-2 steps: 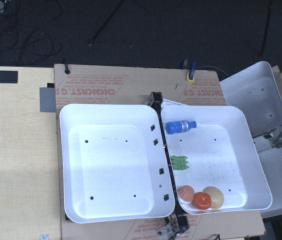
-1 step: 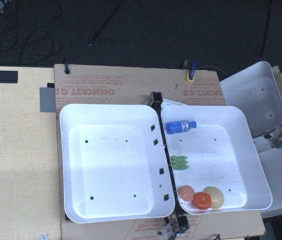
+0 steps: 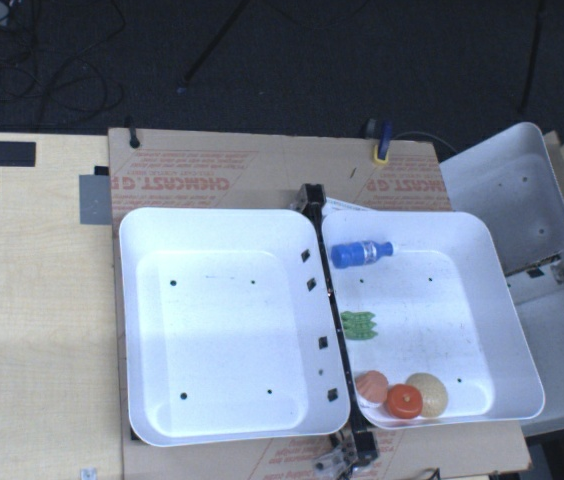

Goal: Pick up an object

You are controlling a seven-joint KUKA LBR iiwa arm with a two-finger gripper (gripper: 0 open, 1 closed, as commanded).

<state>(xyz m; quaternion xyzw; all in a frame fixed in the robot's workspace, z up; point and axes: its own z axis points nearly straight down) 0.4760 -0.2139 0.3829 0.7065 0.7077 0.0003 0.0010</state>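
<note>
White moulded plastic forms the two shallow bins, which are set side by side on a sheet of brown cardboard with red print (image 3: 212, 173). The cardboard is laid on a pale wooden bench (image 3: 32, 318). The left white bin (image 3: 132, 268) has rounded corners and a smooth floor marked by a few small dark dots. The right white bin (image 3: 507, 308) is joined to it along a dark strip of black clips (image 3: 327, 298).

Five things are held in the right bin, all toward its left side. A blue plastic bottle with a white label (image 3: 361, 254) lies on its side at the far left corner, its cap pointing right. A small green ridged object (image 3: 359, 325) is placed just beside the left wall, near the middle. Three round pieces are clustered at the near left corner: a pale pink rounded object (image 3: 371, 385), a red disc-shaped object (image 3: 404, 401) and a tan rounded object (image 3: 428, 392). The red one is touching both neighbours.

Whether the gripper is spread or pressed together cannot be told, nor how the objects lie relative to it.

A tilted grey-white metal panel (image 3: 507, 183) is seen beyond the right bin's far right corner.
</note>
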